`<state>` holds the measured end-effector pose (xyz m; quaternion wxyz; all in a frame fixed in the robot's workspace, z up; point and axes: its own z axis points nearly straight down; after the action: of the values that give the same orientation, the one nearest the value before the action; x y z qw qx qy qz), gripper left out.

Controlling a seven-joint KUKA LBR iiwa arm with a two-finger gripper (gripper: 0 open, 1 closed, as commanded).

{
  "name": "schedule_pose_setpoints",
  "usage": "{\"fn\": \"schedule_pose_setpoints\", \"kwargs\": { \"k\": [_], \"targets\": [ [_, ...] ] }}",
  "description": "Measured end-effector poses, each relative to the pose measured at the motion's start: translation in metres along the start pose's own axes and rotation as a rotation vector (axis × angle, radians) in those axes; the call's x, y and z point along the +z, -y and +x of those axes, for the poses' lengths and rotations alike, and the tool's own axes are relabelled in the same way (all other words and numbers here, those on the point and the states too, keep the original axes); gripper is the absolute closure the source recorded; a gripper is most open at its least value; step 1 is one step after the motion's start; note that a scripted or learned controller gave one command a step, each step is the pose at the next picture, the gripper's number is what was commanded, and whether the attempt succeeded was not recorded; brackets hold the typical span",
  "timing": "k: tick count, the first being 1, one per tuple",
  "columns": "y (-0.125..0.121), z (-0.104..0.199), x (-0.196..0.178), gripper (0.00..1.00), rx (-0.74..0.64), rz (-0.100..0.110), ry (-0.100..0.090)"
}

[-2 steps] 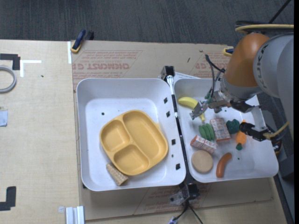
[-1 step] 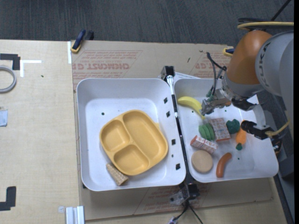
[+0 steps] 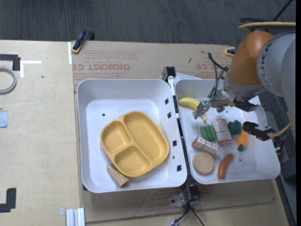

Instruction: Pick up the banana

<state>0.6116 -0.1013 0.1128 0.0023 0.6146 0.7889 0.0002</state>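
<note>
The gripper (image 3: 202,110) hangs low over the right bin (image 3: 263,171), in its upper left part, at the end of the grey arm (image 3: 277,55) that comes in from the upper right of the frame. Its metal fingers look small and dark from here, and I can't tell whether they are spread or closed; nothing shows between them. The banana (image 3: 189,102) lies just to the upper left of the fingertips, close beside them and possibly touching, though the view is too coarse to be sure. It sits against the bin's left wall, near the top corner. Its long axis runs roughly left to right across the frame, tilted a little so the right end drops toward the gripper. So the fruit is a short way left and slightly up from the hand, and the fingers would need to straddle it across its width, not along its length. The nearby wall leaves little room on that side, which I'd guess makes the approach tight. Further down the bin lie a green vegetable (image 3: 208,133), a small printed carton (image 3: 221,129), a round biscuit (image 3: 203,163) and a sausage (image 3: 224,165), all well clear of the banana. The left bin (image 3: 89,126) holds a yellow divided plate (image 3: 135,143).
</note>
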Motion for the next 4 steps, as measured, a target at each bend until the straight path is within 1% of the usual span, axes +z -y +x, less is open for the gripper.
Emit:
{"fn": "schedule_pose_setpoints", "kwargs": {
  "k": [1,2,3,4],
  "targets": [
    [-0.0004,-0.0007,-0.0103,1.00,0.001,-0.002,0.001],
    [-0.0004,-0.0007,-0.0103,0.00,0.001,-0.002,0.001],
    [-0.0006,-0.0015,-0.0201,1.00,0.002,-0.003,0.002],
    [-0.0006,-0.0014,-0.0201,0.00,0.002,-0.003,0.002]
  ]
}}
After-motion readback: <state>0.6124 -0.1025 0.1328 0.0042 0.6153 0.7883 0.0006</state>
